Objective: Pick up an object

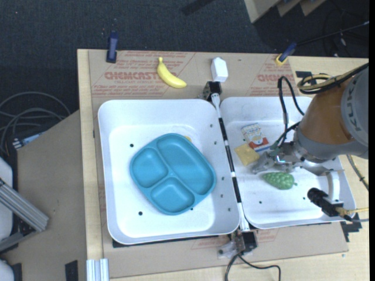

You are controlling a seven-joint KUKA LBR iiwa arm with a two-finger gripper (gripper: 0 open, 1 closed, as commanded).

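Grey arm (334,122) with the orange band comes in from the right. The gripper (270,161) is low inside the right bin (275,206), about mid-bin. From this slanted top view I cannot tell whether the gripper is spread or closed, and cannot tell if anything sits in it.

Everything below is placed relative to the gripper:
- green lumpy object (280,180): just below it in the view, lying on the bin floor, very close or touching, cannot tell which.
- yellow block (246,154): just to its left, flat on the floor and close to the metal tip.
- small white packet (254,134) with red and blue print: up and left of it, near, with its lower edge next to the yellow block.
- left bin (117,157): well to its left, past the seam between the bins.
- blue divided plate (171,172): well to its left, lying tilted in the middle of the left bin with its three compartments up.
- banana (170,75): far up and left, out on the bench (87,174), beyond the left bin's top edge.
- small white block (220,69): up and left, on the bench above the seam.
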